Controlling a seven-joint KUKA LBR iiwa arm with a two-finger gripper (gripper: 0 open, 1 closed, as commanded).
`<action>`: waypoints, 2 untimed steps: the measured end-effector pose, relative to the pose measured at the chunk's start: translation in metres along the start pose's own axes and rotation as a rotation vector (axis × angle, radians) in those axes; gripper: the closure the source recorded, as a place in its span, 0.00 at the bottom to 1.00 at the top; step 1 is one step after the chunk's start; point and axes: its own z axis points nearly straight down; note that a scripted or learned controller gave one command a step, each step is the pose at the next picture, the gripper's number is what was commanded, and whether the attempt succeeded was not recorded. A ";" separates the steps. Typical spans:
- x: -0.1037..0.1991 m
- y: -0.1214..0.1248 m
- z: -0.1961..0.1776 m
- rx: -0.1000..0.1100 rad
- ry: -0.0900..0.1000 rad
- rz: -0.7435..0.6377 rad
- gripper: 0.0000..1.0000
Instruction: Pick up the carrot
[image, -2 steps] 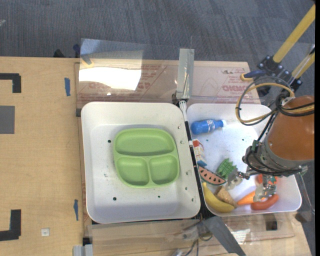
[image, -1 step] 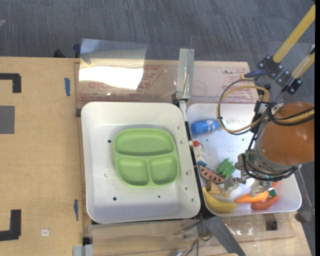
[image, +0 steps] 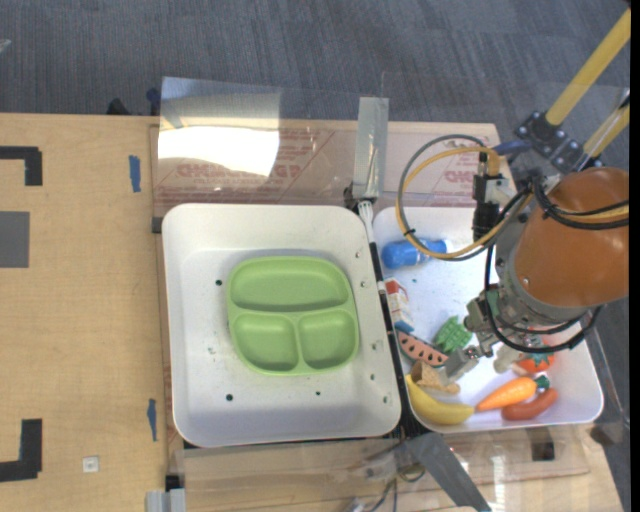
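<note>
Orange carrot (image: 511, 391) with green top lies near a banana (image: 438, 404).

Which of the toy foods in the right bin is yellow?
The banana, curved, at the bin's near left corner. The carrot beside it is orange; the watermelon slice is red.

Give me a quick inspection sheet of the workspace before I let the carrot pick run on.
Surface: two white bins side by side; left bin, right bin.
Job's things: carrot lies near the right bin's front edge, free of the end effector.
Clutter: green divided plate in the left bin; banana, blue bottle, watermelon slice, red item around the carrot.
End effector: low over the right bin, beside the carrot.
Cables: yellow cable loops above the wrist.
Surroundings: cardboard panel on the left.
</note>
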 end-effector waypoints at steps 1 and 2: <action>0.050 0.007 -0.064 -0.003 0.000 -0.596 0.00; 0.061 0.001 -0.008 -0.011 -0.007 -0.846 0.00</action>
